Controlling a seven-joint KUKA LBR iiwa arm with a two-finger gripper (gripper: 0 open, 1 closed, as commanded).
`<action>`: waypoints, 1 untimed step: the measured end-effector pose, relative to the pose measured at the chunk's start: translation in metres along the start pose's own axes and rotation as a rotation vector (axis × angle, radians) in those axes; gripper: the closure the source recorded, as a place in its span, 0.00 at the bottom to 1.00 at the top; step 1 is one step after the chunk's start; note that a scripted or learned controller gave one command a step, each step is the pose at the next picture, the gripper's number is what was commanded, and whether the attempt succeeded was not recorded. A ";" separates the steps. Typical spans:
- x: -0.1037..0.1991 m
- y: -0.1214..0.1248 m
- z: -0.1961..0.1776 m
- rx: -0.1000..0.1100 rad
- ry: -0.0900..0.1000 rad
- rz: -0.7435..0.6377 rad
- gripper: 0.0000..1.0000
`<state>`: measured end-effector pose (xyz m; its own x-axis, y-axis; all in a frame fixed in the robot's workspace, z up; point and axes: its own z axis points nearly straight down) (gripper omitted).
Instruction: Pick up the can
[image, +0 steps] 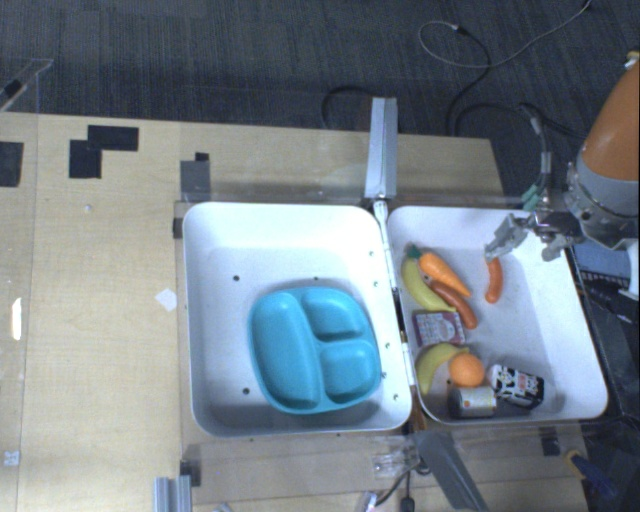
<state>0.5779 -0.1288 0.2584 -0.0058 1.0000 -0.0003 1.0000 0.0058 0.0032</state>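
Pincer (510, 238) spread and empty up by the right bin's far edge, can (473, 401) lying sideways way down at the near wall, snug beside the orange (465, 370).

Bench and floor, viewed from above at a slant.
A light wooden bench top (90, 330) fills the lower frame, bearing black tape marks (100, 147) near its far left edge. A grey metal post (382, 145) stands upright at the far side. Beyond lies dark ribbed carpet (220, 50), with thin cables (470, 45) looped across it. Lighting is even, and shadows are soft.
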 end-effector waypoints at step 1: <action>-0.067 -0.043 0.024 -0.002 -0.002 -0.044 0.00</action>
<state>0.5358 -0.1955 0.2344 -0.0493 0.9988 -0.0022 0.9988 0.0493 0.0052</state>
